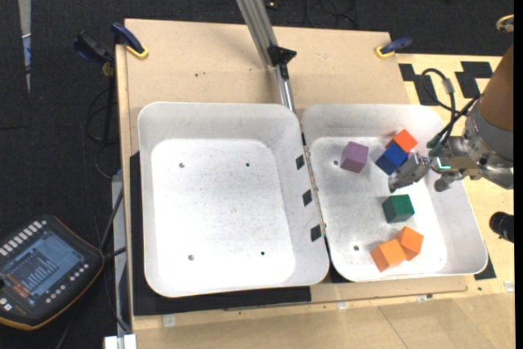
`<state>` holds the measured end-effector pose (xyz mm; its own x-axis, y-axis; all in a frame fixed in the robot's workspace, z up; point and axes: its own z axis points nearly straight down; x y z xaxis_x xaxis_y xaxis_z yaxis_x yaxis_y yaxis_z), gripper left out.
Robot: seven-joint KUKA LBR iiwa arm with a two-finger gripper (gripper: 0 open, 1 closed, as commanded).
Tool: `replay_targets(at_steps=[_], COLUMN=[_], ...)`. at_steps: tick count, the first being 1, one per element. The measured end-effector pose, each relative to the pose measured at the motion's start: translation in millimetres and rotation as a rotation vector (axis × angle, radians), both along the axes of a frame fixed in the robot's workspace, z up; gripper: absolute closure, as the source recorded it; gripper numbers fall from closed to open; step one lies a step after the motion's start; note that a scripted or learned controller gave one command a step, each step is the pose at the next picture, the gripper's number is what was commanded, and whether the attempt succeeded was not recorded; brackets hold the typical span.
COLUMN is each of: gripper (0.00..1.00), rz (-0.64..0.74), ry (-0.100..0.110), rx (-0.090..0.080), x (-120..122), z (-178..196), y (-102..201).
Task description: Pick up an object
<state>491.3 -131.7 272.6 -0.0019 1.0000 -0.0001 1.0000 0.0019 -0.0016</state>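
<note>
The right bin (458, 212) holds several small blocks. A purple cube (354, 157) lies toward its left. A blue cube (391, 161) and an orange cube (403, 142) touch each other near the bin's middle. A green cube (399, 208) sits below them, and two orange blocks (398, 248) lie near the front wall. My gripper (411, 175) reaches in from the right, low over the bin, just right of the blue cube and just above the green cube. I see no block held in it.
The left bin (216, 200) lies beside the right one, past a dividing rim with black clips (311, 197). A metal pole (253, 4) slants over the back of the bench. A teach pendant (41, 270) lies at the lower left.
</note>
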Motion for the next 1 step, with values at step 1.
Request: replay_targets(at_steps=[1], gripper=[0.00], rz=[-0.002], ry=[-0.002], rx=[0.000], x=[0.4], z=[1.2], y=[0.0])
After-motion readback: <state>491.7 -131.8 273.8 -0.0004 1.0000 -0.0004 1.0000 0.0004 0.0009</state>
